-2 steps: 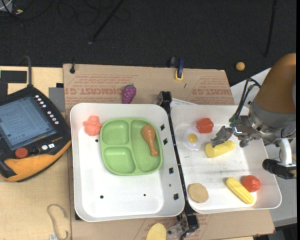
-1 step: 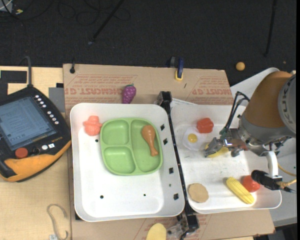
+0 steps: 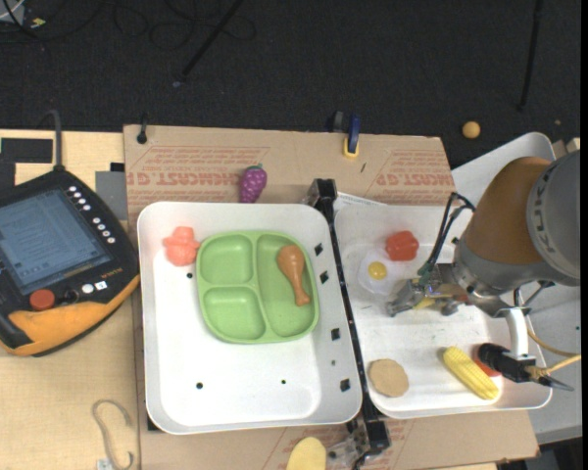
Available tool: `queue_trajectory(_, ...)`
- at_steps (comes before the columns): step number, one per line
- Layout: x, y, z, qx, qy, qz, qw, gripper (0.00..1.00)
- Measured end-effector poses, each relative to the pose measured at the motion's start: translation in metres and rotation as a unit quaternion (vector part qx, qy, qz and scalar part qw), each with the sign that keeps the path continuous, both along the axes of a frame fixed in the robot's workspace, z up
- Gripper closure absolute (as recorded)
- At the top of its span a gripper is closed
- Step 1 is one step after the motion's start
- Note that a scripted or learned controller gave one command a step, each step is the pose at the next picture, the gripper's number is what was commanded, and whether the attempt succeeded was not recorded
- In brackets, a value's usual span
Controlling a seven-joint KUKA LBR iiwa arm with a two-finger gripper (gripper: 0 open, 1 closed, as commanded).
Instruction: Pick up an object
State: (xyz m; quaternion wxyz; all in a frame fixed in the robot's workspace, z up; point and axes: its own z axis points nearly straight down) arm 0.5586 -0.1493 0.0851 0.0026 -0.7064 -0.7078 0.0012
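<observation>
My gripper [image 3: 404,303] hangs low over the middle of the right bin [image 3: 426,404], its tip pointing left. Just beyond the tip lies a fried egg toy [image 3: 375,272], and a red pepper-like toy [image 3: 402,246] sits behind that. A round tan cookie [image 3: 388,377] rests near the bin's front left, with a yellow corn cob [image 3: 469,372] to its right. Nothing shows between the fingers.
The left bin [image 3: 167,380] holds a green divided plate [image 3: 235,316] with a brown drumstick [image 3: 294,273] in its right compartment, and a pink toy [image 3: 180,247] beside it. Purple grapes [image 3: 253,182] lie on the cardboard behind. A teach pendant [image 3: 49,248] sits far left.
</observation>
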Motion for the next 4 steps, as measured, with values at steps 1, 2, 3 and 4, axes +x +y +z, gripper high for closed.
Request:
queue_trajectory(1, 0.000, -0.002, 0.012, 0.0001, -0.001, -0.003, 1.0000, 1.00)
queue_trajectory(2, 0.002, 0.001, 0.075, -0.0012, -0.004, -0.001, 1.0000, 1.00)
queue_trajectory(3, 0.011, -0.006, 0.131, -0.0013, -0.004, -0.001, 1.0000, 1.00)
queue_trajectory(4, 0.011, -0.008, 0.143, -0.0007, -0.003, -0.002, 1.0000, 1.00)
